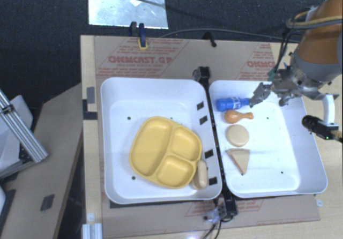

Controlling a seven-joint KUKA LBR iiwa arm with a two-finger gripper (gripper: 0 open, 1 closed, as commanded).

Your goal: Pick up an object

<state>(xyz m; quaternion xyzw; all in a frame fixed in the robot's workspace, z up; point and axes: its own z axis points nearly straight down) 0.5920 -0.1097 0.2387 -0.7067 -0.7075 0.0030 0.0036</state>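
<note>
Near the back left corner of the right bin (308,173), a blue bottle (231,103) lay on its side, just beside the divider between the two bins. The claw (261,95) hovered just to its right, low over the bin, holding nothing; whether its fingers were spread or closed could not be told. A tan drumstick-shaped toy (236,116) lay touching or nearly touching the bottle's front side, so a descent might have nudged both, or rolled the round bottle against the bin wall and out of reach. A round beige bun (237,135) and a tan wedge (239,159) sat nearer the front in a close column, leaving the bin's right half open for approach. In the left bin (115,125), a yellow divided plate (165,151) and a pale bread roll (201,174) lay well apart from the work, toward its front right corner.
</note>
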